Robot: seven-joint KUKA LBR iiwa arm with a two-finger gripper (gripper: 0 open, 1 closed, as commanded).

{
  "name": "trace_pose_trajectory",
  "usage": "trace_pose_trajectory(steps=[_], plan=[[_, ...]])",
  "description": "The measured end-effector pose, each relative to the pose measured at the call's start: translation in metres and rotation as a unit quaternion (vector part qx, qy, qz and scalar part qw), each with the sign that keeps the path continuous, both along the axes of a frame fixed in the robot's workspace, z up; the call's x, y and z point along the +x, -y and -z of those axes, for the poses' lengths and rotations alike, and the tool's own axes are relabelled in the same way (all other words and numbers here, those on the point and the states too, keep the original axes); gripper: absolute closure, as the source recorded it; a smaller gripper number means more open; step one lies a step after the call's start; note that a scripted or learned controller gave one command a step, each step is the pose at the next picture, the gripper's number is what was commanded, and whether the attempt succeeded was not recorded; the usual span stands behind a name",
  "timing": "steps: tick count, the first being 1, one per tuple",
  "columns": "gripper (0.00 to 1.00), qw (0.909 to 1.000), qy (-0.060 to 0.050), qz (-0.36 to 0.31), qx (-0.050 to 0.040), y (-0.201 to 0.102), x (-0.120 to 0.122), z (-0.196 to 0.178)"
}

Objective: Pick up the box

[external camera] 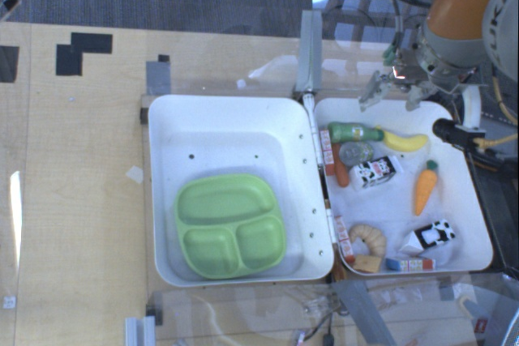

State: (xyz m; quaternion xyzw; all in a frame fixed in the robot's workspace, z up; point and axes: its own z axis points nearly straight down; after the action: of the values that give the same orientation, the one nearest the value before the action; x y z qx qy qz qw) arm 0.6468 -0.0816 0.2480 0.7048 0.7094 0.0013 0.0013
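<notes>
- Two shallow white bins sit side by side on a pale wooden worktop (73, 198): a left bin (162, 174) and a right bin (478, 247).
- One green divided plate (231, 224) with three compartments lies in the left bin, toward its near edge.
- Two cow-patterned boxes lie in the right bin. One box (376, 172) is near the middle of the bin, long axis running from lower left up to upper right, just right of a red item (341, 173) and below a grey round thing (355, 153).
- A second cow-patterned carton (433, 237) lies near the bin's near right corner, long axis also tilted up to the right.
- One green bottle (353, 131), one banana (405, 143), one carrot (425, 186) and one croissant (366, 237) share that bin.
- One gripper (392, 95) hangs above the far edge of the right bin, fingers spread apart and holding nothing, well apart from both boxes; its fingertips look blurred, possibly by motion.
</notes>
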Motion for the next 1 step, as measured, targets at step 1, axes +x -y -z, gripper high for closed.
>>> trace_pose_trajectory(steps=[1], plan=[[1.0, 1.0, 0.003, -0.002, 0.0002, -0.0014, 0.0016, -0.0121]])
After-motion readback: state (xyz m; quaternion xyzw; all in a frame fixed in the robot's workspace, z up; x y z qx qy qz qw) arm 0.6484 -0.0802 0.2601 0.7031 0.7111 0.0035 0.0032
